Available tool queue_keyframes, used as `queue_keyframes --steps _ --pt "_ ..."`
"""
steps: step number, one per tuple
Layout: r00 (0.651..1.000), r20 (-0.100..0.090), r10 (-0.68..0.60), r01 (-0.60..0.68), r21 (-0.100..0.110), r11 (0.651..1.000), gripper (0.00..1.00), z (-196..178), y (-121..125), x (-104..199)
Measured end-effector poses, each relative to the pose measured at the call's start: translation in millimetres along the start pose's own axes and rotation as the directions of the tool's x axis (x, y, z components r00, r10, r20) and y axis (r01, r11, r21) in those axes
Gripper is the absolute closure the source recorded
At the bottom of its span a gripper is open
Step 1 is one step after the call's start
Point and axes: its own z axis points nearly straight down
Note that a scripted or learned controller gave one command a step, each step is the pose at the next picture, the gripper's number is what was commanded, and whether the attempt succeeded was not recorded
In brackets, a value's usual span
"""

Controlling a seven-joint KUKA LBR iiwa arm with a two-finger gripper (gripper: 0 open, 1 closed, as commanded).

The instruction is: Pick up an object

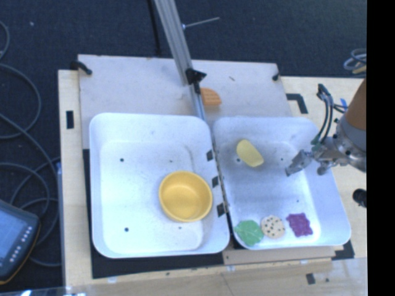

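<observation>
Gripper (299, 163) over right white bin (321, 227) on pale bench (154, 73)

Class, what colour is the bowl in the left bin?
The bowl is yellow, seen clearly in the overhead camera view.

Arm: grey metal wrist body (350, 142) with an orange band (360, 106) above it. Dark cables with green accents (326, 113) loop along the wrist's left side. Small grey two-finger gripper (300, 163), blurred; finer detail not discernible.
</observation>
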Motion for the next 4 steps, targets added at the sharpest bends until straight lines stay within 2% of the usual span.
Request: queue_keyframes --steps 1,2,3,4 --pt "1.0 0.0 0.0 0.0 0.001 1.0 0.0 63 -4 0" --pt "1.0 0.003 0.002 -0.002 -0.007 1.0 0.0 102 -3 -2" --pt "1.0 0.002 0.007 -0.007 -0.011 1.0 1.0 90 -2 -2" --pt "1.0 0.001 -0.005 0.005 -0.013 1.0 1.0 34 6 5"
